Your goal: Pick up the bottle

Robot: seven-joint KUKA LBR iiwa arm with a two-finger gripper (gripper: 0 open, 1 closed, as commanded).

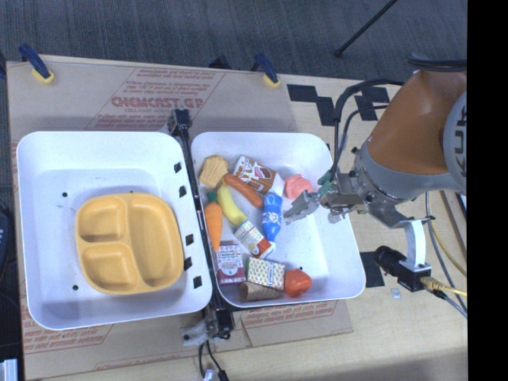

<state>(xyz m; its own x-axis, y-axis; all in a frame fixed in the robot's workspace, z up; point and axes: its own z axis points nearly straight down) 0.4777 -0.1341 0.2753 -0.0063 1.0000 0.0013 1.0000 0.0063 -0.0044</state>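
Note:
A blue bottle (271, 215) lies among toy foods in the middle of the right bin (340, 254). Just below it lies a smaller bottle (253, 237) with a white label and a red cap. My gripper (313, 194) hangs over the right part of that bin, to the right of the blue bottle and beside a pink toy (297, 186). It is open with nothing between its fingers. The grey arm with its orange band (413, 129) reaches in from the right.
Around the bottles lie a carrot (214, 224), a banana (229, 203), a snack packet (253, 173), a red box (231, 263), a patterned packet (266, 272) and a red tomato-like toy (298, 282). The left bin (40, 165) bears a yellow divided tray (128, 241).

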